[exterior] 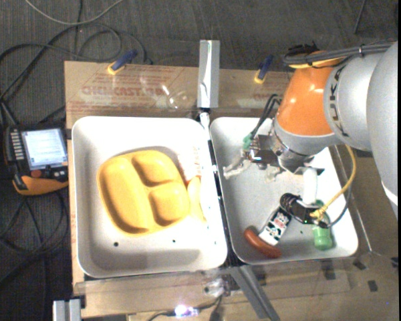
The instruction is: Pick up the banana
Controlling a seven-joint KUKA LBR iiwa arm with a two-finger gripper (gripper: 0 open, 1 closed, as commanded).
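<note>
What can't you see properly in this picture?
- Banana, camera view: only a pale yellow strip shows beside the yellow tray; the tray seems to hide the rest.
- Tool, camera view: the arm's orange band and wrist cover it, so its fingers cannot be made out.
- Small card box, right bin: print too small to read.
- Green thing: too small to name.

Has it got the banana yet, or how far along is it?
Not yet. The banana lies in the left bin, wedged between the yellow tray and the bin's wall. The arm is over the right bin, by a sausage and small items. Reaching across, gripping and lifting all remain.
</note>
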